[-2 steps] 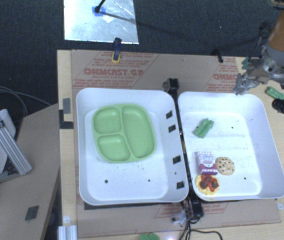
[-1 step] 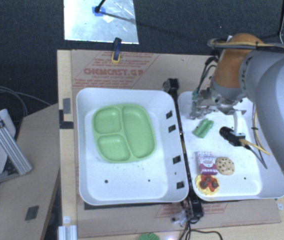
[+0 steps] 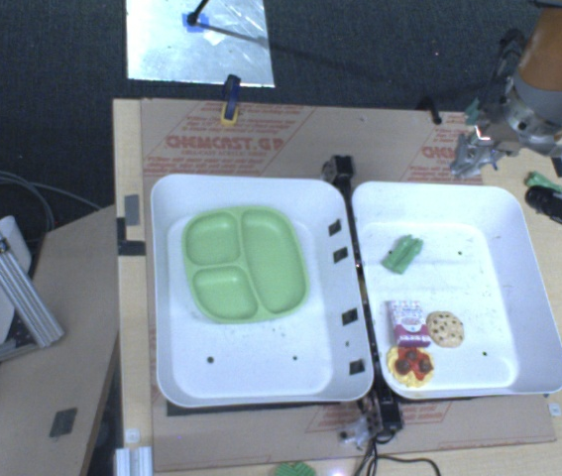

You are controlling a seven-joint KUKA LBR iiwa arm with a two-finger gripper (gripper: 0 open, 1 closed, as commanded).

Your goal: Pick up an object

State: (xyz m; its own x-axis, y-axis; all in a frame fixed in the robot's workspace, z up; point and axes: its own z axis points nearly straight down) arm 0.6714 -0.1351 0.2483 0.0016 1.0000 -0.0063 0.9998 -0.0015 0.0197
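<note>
The right bin [image 3: 518, 266] holds a green vegetable piece [image 3: 401, 253] near its middle. Toward its front lie a small red-and-white carton [image 3: 406, 321], a round cookie [image 3: 445, 328] and a yellow plate of red food [image 3: 411, 365]. My gripper [image 3: 473, 153] hangs beyond the far right corner of that bin, above the cardboard, well away from all these objects. Nothing shows between its fingers.
The left bin [image 3: 171, 365] carries a green three-compartment tray [image 3: 244, 264]. A black hinge strip [image 3: 352, 286] runs between the two bins. A shiny metal sheet [image 3: 199, 28] lies on the dark floor behind. Metal framing [image 3: 3, 276] stands at the left.
</note>
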